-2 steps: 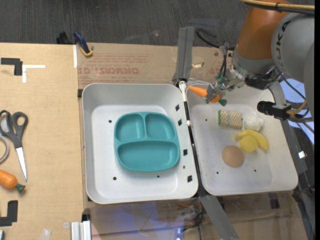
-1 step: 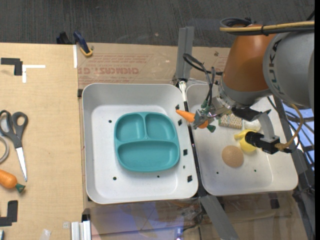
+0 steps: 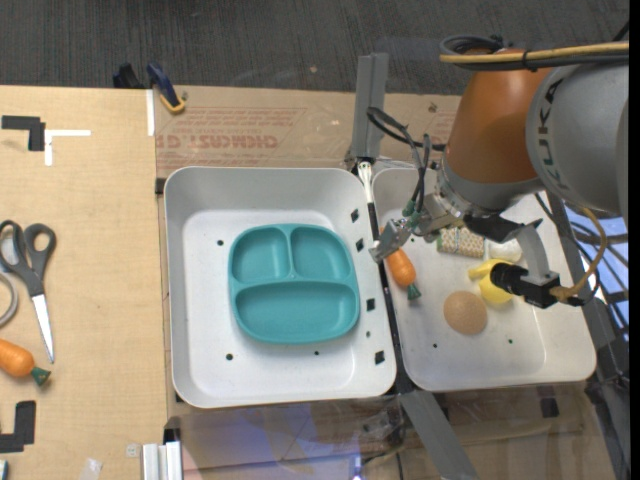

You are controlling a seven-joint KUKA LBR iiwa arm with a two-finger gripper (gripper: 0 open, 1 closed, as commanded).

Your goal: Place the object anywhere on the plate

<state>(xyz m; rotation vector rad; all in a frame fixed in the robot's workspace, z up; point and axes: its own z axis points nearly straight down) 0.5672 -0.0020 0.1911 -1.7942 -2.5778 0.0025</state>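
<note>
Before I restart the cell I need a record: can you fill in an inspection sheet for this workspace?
Surface: two white bins side by side, left bin and right bin, on a wooden bench.
Job's things: teal plate with three compartments in the left bin, nothing on it; toy carrot in the right bin near the divider.
Clutter: tan egg, yellow toy and a dotted block in the right bin; scissors and a second carrot on the bench.
Grippers: gripper just above the toy carrot, finger state unclear.
Cables: black cables along the wrist.
Surroundings: cardboard sheet, dark carpet.
</note>
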